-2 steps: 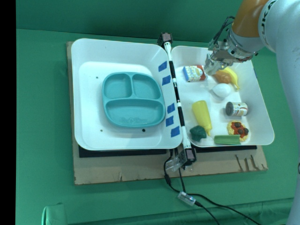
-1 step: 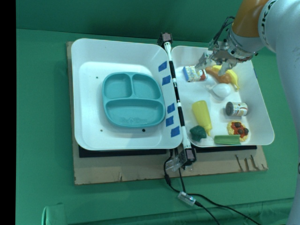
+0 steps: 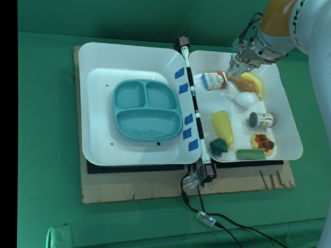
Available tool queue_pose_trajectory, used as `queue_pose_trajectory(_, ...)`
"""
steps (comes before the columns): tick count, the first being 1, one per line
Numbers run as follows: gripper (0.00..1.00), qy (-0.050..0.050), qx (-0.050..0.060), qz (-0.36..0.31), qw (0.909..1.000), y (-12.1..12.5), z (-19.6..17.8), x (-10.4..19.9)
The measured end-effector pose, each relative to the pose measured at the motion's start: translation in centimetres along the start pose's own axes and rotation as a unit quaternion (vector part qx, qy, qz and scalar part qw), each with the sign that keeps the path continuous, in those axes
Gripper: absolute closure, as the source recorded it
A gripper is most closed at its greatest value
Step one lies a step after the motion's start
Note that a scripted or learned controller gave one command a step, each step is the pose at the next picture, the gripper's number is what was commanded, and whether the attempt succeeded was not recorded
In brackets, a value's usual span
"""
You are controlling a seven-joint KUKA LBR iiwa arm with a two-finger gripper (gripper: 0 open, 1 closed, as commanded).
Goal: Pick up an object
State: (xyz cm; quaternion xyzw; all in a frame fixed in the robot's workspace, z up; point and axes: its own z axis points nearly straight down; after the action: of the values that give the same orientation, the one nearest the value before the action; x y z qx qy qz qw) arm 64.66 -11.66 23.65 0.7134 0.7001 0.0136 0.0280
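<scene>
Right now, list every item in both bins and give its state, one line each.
Teal divided plate: flat in left bin, nothing in its compartments.
Small can: on its side.
Dark-ended can: on its side.
Banana: lying flat beside an orange piece under the claw.
Egg: resting loose.
Mustard bottle: lying down.
Broccoli: loose.
Cucumber: lying flat.
Pizza slice: flat.
Claw: low over right bin.

You are looking at a green cloth (image 3: 46, 112) covering the bench, with a brown cardboard sheet (image 3: 155, 189) lying flat on it.
</scene>
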Motion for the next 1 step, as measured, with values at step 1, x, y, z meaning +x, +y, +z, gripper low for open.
queue_pose_trajectory(1, 0.0, 0.0, 0.0, 0.0, 1.0, -0.01, 0.01, 0.0)
